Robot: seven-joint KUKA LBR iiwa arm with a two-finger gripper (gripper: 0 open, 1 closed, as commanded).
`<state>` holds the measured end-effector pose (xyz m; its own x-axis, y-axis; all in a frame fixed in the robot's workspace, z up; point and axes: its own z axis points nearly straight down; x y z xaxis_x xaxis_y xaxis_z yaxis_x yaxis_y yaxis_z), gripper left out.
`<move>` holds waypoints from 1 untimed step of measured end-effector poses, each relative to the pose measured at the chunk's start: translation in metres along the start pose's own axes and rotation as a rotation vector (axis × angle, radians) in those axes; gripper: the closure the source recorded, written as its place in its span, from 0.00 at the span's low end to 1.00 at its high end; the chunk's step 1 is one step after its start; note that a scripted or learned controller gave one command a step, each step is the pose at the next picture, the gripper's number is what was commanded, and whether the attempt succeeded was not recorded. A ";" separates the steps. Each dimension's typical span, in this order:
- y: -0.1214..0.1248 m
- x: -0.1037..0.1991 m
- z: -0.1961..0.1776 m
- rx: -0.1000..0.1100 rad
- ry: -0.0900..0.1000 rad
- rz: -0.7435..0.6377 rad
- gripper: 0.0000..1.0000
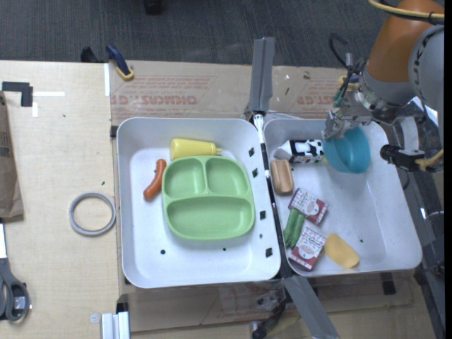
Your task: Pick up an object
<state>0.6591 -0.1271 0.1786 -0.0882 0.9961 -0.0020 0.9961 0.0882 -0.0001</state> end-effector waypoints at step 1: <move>-0.013 0.020 -0.041 0.000 0.002 -0.691 1.00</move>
